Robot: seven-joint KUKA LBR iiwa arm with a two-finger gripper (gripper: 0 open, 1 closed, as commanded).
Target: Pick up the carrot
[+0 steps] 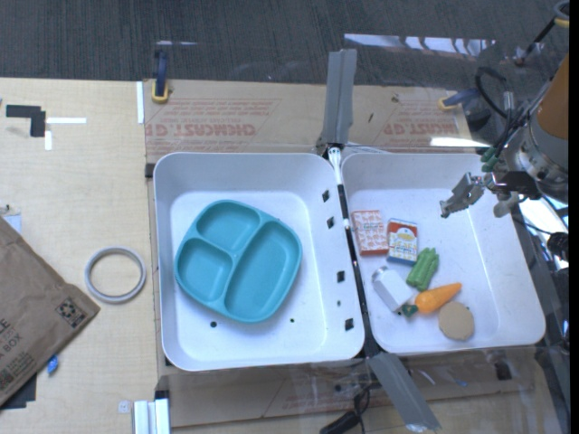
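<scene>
Several items crowded the carrot (437,297) in the right bin (507,333); the gripper (479,197), seemingly spread and holding nothing, hovered above and risked snagging the green vegetable (422,268).

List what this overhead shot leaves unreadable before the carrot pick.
- Gripper, camera view: small and dark above the right bin; the state of its jaws is unreadable.
- Arm: cut off by the right edge.
- Carrot: its green end meets a white object; contact or overlap is unclear.
- Two small printed packets: labels too small to read.
- Brown box: cut off by the left edge.
</scene>
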